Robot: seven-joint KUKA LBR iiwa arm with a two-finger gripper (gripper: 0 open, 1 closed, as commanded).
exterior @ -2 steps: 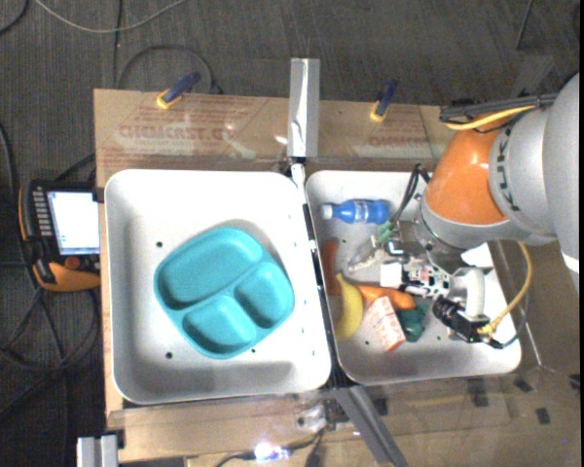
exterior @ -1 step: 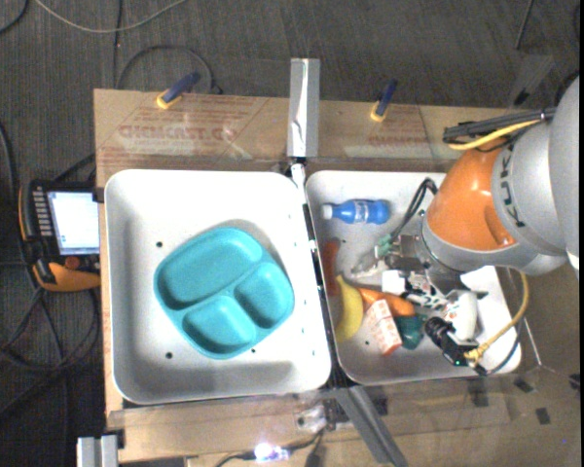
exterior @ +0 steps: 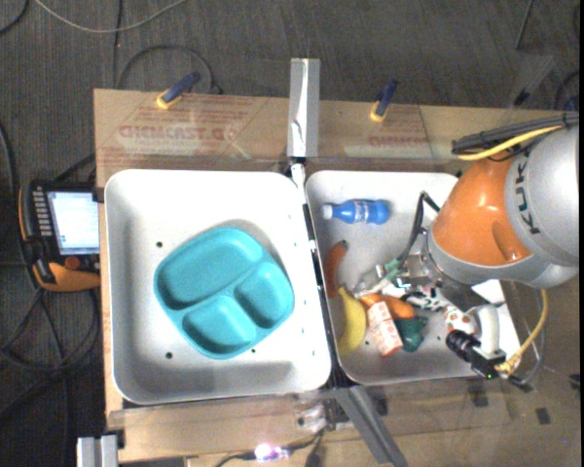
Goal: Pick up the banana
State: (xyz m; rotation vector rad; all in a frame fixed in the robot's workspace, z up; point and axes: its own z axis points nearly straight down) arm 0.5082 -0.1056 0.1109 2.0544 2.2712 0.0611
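The big grey and orange arm (exterior: 511,217) is the thing closest to my camera, and it covers the right part of the right bin (exterior: 321,261). I take this right bin as my landmark. The gripper (exterior: 409,278) is low inside it, near its middle, above a small heap of things, and I cannot tell how its jaws stand because the wrist and the clutter hide them. The banana (exterior: 351,321) lies in the front left part of this bin, close along its left wall, curved and flat on the floor. Just beside the banana, to the right, I see an orange and white packet (exterior: 383,327) and a dark green thing (exterior: 412,334), both under the gripper area. A thin red-orange thing (exterior: 337,257) lies behind the banana, also by the left wall. A white bottle with a blue label (exterior: 358,211) lies on its side at the back of the bin. To the left of the right bin stands the left bin (exterior: 127,261), touching it, with a teal divided plate (exterior: 225,290) inside.
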